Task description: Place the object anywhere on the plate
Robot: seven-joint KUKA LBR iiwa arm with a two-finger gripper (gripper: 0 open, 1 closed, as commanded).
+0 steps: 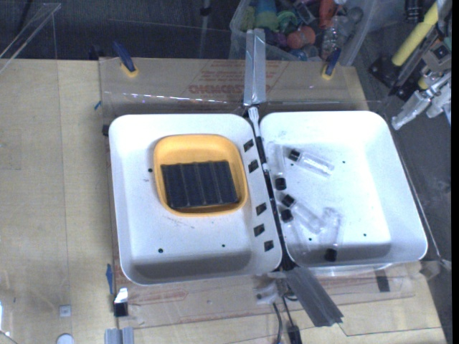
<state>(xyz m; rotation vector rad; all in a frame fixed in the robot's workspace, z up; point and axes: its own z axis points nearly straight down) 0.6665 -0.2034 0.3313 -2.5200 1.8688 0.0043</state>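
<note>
Two white bins sit side by side in the camera view, the left bin (129,192) and the right bin (373,163). You have one yellow plate (166,153) in the left bin, and one dark ribbed block (199,183) lies flat on it, inside the rim. The placing step looks done to me. The gripper (416,110) hangs off the right bin's far corner, well apart from the plate; you cannot tell whether it is open or closed, and nothing visible hangs from it. Your next move is probably just to confirm the block rests steady. The right bin holds at least two clear tubes (310,162), their exact count unclear.
</note>
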